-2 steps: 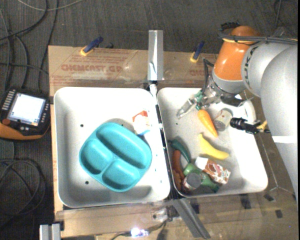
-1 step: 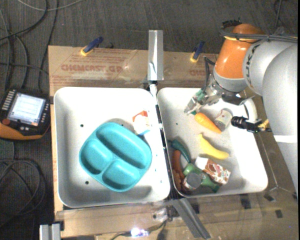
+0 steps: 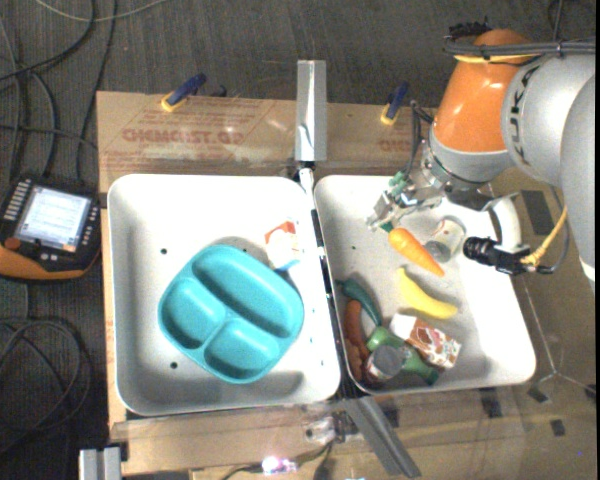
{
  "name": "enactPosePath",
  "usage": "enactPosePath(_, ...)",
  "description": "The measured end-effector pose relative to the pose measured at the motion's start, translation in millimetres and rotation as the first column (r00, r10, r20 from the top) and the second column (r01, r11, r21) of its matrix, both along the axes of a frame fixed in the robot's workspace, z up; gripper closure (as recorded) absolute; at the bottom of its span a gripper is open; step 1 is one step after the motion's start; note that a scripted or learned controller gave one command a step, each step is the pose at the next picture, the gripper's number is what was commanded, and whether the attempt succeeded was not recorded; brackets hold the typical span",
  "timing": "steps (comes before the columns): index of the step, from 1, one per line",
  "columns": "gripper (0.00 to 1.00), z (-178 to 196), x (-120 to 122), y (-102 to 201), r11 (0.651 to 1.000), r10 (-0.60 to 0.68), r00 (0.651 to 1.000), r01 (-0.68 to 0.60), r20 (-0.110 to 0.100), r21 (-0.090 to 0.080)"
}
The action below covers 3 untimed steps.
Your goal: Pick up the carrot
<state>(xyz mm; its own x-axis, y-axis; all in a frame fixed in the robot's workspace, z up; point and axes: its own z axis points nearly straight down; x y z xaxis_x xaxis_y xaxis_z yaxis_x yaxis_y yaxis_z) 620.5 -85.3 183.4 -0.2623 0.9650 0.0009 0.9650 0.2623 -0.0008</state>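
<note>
The carrot (image 3: 416,250) was seen lying slantwise in the upper middle of the right bin (image 3: 500,368), its upper end just below the gripper (image 3: 398,206). Whether the gripper was wide or narrow could not be told. The carrot was judged to be a light, stiff plastic toy with a smooth, possibly slippery skin; a hold across its thicker middle was judged best. A yellow banana (image 3: 426,297) lay just below it.

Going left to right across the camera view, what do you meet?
Orange-edged handheld screen → teal divided plate in the left bin → brown sausage → carrot in the right bin.
</note>
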Motion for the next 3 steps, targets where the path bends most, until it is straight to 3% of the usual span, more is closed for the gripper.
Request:
enactPosePath(1, 1.00, -0.8, -15.9, 11.2, 0.957, -0.291, 0.957, 0.291, -0.003, -0.002)
enactPosePath(2, 1.00, -63.1, -51.7, -20.4, 0.914, -0.407, 0.914, 0.407, -0.002, -0.004)
enactPosePath(3, 1.00, -1.1, -103.1, 8.6, 0.921, -0.389, 0.921, 0.389, -0.004, -0.001)
